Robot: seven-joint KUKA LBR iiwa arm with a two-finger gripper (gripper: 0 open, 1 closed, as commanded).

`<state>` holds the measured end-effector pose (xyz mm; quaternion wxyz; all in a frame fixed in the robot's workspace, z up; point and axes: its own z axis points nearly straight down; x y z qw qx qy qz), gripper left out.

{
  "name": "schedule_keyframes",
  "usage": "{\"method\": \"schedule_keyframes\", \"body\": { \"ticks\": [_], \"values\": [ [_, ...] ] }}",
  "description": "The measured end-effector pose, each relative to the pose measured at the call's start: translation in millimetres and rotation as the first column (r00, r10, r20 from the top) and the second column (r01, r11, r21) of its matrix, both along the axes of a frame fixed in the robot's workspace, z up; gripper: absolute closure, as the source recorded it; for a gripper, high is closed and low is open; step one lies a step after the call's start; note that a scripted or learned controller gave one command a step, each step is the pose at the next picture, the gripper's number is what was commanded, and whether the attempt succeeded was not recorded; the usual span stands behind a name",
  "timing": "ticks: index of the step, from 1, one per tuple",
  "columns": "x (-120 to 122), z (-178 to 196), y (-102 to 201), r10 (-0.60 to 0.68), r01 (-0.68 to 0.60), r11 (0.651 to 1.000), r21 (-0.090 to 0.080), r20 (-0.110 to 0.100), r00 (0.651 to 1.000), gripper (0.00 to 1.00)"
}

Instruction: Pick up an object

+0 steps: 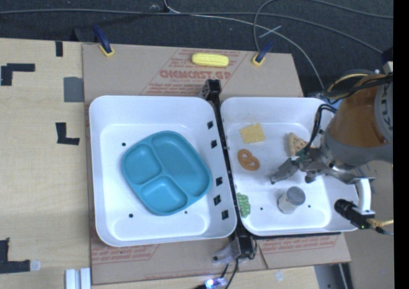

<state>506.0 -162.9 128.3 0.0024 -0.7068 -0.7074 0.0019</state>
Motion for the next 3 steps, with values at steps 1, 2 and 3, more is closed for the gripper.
{"method": "schedule_keyframes", "body": {
  "ticks": [1,2,3],
  "values": [
    [0,-45,0,0.000,0.000,1.000,-0.003,0.006,1.000,0.00],
    [1,-32,0,0.000,0.000,1.000,-0.004,0.009,1.000,1.00],
    [-4,28,-1,0.000,0.000,1.000,-0.002,0.010,1.000,1.00]
  ]
}}
